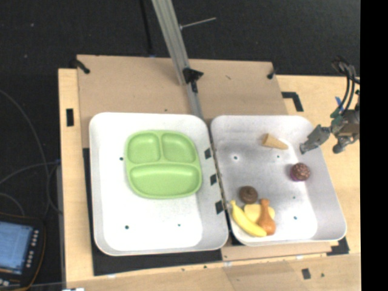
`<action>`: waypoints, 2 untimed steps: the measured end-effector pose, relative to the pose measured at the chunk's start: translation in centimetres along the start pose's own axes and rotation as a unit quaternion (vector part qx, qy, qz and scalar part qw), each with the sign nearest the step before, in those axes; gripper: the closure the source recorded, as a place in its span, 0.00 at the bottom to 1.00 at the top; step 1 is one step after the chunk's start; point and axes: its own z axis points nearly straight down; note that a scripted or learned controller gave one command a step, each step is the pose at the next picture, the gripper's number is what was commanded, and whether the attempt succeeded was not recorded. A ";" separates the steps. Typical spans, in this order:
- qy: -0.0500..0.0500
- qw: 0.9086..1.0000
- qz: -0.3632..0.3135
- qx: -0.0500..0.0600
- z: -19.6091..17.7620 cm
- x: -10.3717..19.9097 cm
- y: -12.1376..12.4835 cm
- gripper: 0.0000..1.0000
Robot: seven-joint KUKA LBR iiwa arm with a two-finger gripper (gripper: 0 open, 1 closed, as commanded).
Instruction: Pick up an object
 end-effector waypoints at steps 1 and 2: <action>0.000 1.000 0.000 0.000 0.0 0.0 0.0 0.00; 0.000 1.000 0.002 0.002 4.4 -0.6 -0.3 0.00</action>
